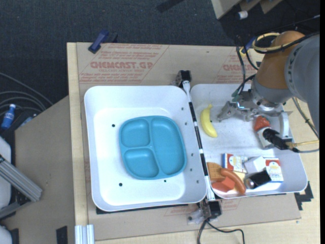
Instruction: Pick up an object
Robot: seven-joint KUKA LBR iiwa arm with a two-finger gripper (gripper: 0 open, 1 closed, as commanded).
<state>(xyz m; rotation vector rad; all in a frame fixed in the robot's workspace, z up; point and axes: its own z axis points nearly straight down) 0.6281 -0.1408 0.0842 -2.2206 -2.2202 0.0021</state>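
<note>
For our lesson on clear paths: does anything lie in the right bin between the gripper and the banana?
Nothing visible does. The gripper hangs over the upper part of the right bin, and the banana lies just to its left near the bin's left wall, with bare white floor between them. The small cartons lie lower, clear of that line.

Single fixed camera above bench (pixel 152 55), angled down, both bins (pixel 101 151) in frame.
</note>
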